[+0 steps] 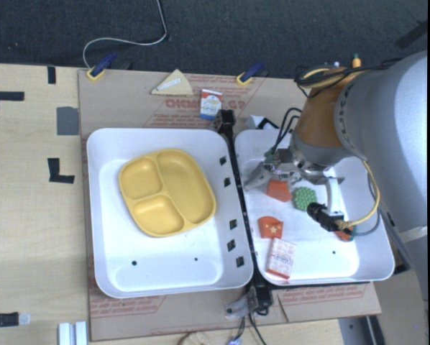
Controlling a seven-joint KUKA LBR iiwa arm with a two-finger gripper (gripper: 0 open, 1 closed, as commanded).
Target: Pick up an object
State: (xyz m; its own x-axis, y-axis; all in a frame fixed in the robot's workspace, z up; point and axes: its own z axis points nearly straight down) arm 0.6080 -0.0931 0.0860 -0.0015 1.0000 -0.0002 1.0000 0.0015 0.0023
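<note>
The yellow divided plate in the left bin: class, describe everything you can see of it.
The yellow divided plate looks like smooth moulded plastic, a rounded rectangle with three compartments: two side by side at the upper end, one across the lower end. It lies flat, right way up and turned at a slant, on the floor of the left bin, towards the upper middle. Nothing lies in it or touches it besides the bin floor.

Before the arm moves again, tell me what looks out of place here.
A small red-and-white carton stands on the cardboard behind the bins, outside both. The yellow divided plate lies askew in the left bin.
</note>
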